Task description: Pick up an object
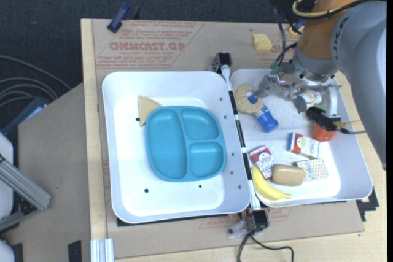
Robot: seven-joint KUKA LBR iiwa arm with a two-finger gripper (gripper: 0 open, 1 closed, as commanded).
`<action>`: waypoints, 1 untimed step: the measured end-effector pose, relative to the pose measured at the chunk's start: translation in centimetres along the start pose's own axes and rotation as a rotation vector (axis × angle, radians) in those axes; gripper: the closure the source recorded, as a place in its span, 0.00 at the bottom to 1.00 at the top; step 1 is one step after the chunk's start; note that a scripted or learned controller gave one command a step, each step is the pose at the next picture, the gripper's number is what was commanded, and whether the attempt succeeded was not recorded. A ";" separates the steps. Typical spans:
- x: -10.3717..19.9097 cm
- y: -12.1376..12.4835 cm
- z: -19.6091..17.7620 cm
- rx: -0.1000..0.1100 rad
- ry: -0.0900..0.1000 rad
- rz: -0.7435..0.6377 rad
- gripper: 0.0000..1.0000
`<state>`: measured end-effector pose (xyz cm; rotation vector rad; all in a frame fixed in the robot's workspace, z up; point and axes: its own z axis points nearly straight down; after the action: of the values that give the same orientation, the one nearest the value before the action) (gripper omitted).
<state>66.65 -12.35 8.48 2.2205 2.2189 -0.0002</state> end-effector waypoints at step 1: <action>2.9 0.0 0.0 0.003 0.003 -0.002 0.00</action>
<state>66.66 -9.44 8.51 2.2215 2.2242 -0.0001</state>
